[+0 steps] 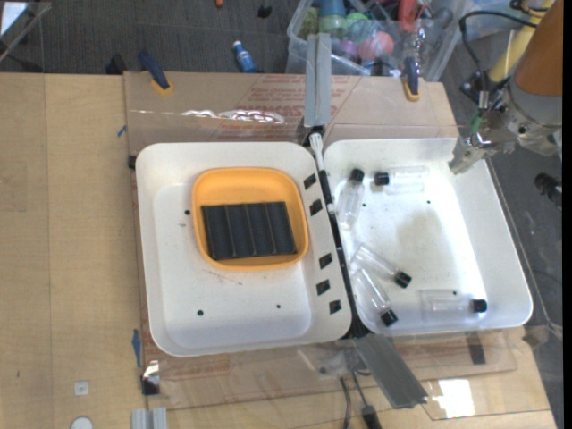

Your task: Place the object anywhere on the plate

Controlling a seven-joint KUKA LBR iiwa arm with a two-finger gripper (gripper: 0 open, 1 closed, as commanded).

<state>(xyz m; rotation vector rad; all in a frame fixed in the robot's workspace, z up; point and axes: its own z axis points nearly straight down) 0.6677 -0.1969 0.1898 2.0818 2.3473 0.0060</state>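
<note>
The tool [465, 155] sits at the upper right of the frame, above the top right corner of the right bin [509, 266]. It is small and partly blurred there, so I cannot tell how it is set, and nothing can be seen held in it. The arm [541, 70] behind it is cut off by the right edge of the frame, with only part of its orange band and grey body visible.

In the left bin [170, 320] lies the orange plate [207, 190], roughly centred and slightly toward the top. A dark ribbed rectangular object [248, 231] rests flat on it, covering most of its middle and lower part.

The right bin holds several clear tubes with black caps. One tube [350, 195] lies near the upper left of that bin, one [398, 180] just to its right, two [380, 271] cross the lower left area, and one [451, 304] lies near the lower right corner. Their clear bodies are hard to make out against the white floor.

Both bins stand on the worktop [63, 239]. A clear tub of coloured items [375, 16] shows at the top of the frame, partly cut off.
</note>
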